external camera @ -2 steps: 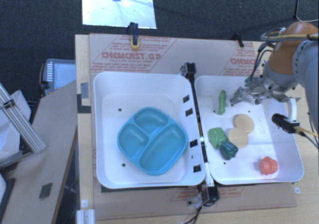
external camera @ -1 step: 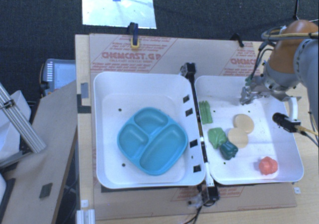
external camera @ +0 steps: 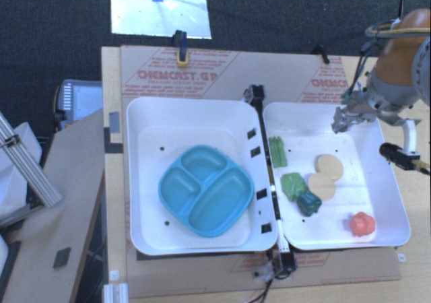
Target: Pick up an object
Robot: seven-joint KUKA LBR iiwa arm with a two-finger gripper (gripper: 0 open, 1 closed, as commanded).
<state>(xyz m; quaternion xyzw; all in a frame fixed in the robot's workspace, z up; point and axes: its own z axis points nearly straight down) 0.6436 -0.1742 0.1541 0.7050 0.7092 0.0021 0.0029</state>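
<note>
Camera view: gripper (external camera: 341, 122), finger state unclear, hovers well apart from tan discs (external camera: 326, 175).

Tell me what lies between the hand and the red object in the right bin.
In the camera view, the two tan discs sit just left of the line from the hand to the red object; the rest is bare white floor of the right bin.
</note>
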